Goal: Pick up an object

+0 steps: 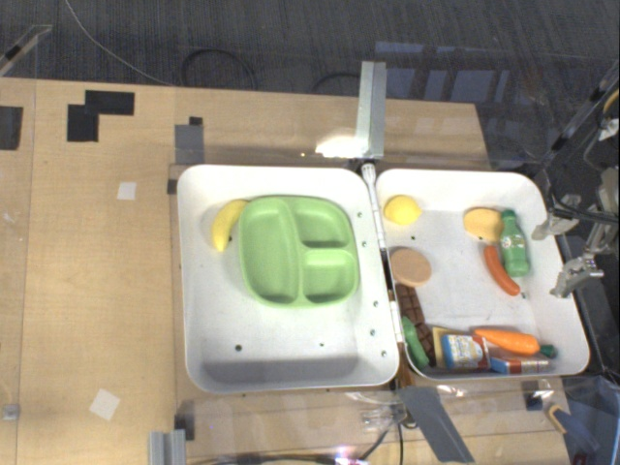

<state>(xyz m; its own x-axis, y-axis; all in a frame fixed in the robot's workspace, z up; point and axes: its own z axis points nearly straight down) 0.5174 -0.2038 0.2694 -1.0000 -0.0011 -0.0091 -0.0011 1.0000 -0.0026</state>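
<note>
The pickable things lay mostly in the right bin (542,194): a green bottle (512,244) beside an orange carrot-like piece (501,270), a yellow lump (481,223) touching the bottle's top, a lemon (402,209) near the inner wall, and a tan disc (411,265) just below it. Along the front wall sat a crowded row with a carrot (508,340) lying on a small bottle (463,350). The left bin (281,361) held a green tray (294,250) with a banana (226,225) against its left side.

What was probably the gripper (572,254) stood at the right bin's outer rim, level with the bottle and apart from everything. The view was too poor there to tell whether it was open or closed, and nothing was seen in it.

The step in hand looked like the approach, with no target yet reached. The next move would call for travelling in over the rim, choosing a loose item such as the lemon or disc, and descending squarely; the bottle group and front row looked too packed for a clean grasp
</note>
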